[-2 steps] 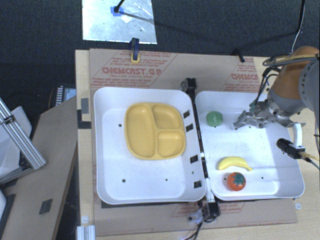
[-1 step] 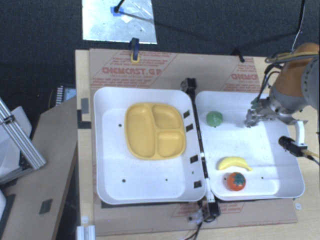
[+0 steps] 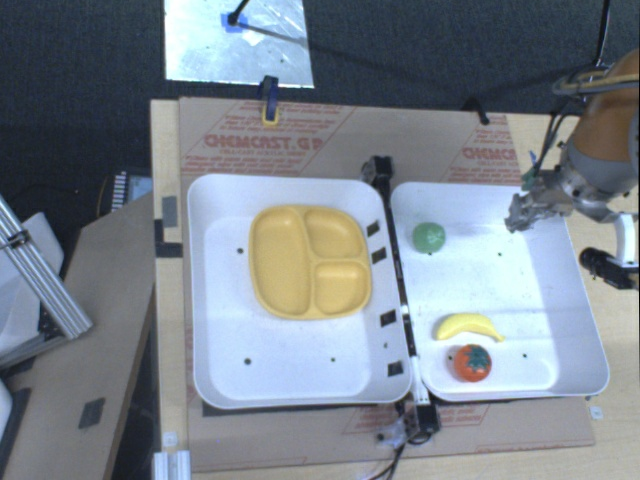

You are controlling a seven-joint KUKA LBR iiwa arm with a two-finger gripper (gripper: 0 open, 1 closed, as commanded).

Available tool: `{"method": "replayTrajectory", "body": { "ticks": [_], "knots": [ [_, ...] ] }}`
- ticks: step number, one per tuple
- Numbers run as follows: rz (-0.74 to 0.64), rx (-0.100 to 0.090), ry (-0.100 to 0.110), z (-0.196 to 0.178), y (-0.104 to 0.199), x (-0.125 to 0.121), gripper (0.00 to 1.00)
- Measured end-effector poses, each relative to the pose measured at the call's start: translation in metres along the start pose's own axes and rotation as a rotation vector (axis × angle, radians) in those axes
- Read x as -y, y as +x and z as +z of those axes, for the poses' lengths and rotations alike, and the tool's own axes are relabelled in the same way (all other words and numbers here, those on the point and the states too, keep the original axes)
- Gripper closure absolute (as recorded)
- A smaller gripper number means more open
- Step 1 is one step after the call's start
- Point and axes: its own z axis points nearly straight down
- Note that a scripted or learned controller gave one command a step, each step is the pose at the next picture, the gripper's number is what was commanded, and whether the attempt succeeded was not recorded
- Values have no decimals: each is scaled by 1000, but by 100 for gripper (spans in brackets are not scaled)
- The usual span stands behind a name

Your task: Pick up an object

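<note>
Tomato: nearest me, I see a small red-orange tomato with a green top, low in the right bin, close to its front wall.
Banana: a yellow banana lies just behind the tomato, curved, nearly touching it.
Green ball: I see a small green ball up in the right bin's far left part, near the divider, well apart from the banana and tomato.
Right bin: shallow and white; its floor is bare between the green ball and the two fruits.
Left bin: the left bin is also white and carries a yellow divided plate with three compartments, sitting roughly in its middle.
End effector: I see the end effector over the right bin's far right corner, pointing down and to the left; from this slant I cannot tell how its tips stand, and I see nothing held in it.
Arm: the arm reaches in from the right, grey with an orange band above the wrist.
Spacing: I read the end effector as well apart from all three objects; the green ball is the closest, off to its left.
Bench: brown cardboard with red lettering lies under both bins, and a shiny foil sheet lies beyond it.
</note>
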Motion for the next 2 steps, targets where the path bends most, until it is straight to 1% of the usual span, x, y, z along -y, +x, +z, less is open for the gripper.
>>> {"method": "replayTrajectory", "body": {
  "ticks": [1,2],
  "knots": [
    [-1,0,-1,-64,1,2,100],
    [-2,-1,3,-79,1,1,100]
  ]
}}
